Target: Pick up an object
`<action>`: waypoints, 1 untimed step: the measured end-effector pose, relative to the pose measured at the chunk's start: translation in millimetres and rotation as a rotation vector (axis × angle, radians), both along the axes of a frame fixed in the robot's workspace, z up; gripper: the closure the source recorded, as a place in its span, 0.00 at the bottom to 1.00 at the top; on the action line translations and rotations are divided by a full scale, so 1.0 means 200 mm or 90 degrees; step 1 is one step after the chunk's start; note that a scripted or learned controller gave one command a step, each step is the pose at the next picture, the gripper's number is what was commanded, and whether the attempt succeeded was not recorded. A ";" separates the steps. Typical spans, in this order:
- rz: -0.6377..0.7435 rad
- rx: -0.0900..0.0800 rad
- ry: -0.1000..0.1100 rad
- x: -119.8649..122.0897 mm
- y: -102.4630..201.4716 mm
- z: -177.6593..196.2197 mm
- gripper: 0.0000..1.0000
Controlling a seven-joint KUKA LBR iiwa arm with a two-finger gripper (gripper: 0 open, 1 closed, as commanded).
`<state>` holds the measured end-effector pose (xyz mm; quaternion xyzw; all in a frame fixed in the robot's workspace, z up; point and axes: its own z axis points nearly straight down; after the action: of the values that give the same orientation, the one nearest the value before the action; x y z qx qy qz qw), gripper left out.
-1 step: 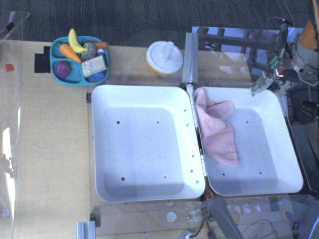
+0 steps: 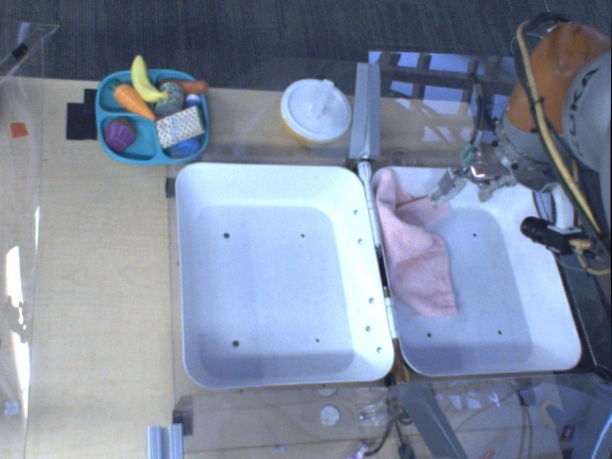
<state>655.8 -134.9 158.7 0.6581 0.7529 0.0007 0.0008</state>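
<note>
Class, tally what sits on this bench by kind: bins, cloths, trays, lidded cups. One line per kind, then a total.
White bins: 2
Pink cloth: 1
Blue tray of toy food: 1
Lidded cup: 1
Total: 5

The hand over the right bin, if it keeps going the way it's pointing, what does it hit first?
Most likely the pink cloth: the hand points down-left toward its upper edge in the right bin. Depth is unclear from above.

camera view: fixed overhead | slanted down | both bins (image 2: 277,175) framed | mid-range
</note>
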 end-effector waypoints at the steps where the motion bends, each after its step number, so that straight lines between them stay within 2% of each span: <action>1: 0.000 0.000 -0.002 -0.39 -0.05 -0.33 0.00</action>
<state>578.7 -144.9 92.7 0.6579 0.7531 0.0017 0.0023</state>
